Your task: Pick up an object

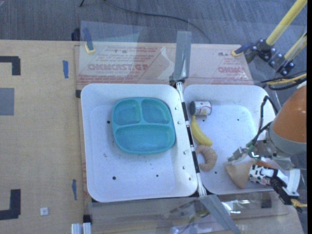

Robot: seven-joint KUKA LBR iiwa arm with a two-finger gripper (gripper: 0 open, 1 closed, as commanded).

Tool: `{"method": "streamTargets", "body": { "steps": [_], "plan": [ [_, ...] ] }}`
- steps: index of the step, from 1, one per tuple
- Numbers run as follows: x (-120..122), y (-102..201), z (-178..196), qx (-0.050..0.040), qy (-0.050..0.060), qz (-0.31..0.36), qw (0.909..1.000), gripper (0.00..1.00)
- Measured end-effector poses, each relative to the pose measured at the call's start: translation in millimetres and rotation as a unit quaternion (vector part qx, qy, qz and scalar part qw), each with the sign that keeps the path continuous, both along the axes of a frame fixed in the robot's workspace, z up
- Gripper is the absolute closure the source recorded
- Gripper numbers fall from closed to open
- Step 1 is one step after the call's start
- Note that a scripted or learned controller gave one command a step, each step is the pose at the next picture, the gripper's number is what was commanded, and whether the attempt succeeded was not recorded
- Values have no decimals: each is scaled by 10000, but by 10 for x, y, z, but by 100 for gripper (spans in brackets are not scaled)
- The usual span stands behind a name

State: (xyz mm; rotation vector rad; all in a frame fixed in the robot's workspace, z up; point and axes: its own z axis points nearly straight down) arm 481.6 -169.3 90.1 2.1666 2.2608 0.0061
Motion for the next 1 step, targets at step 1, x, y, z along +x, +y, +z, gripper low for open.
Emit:
{"method": "streamTargets", "body": {
  "steps": [1],
  "plan": [
    [365, -210, -3, 8, -4, -255, 9997, 0]
  ]
}}
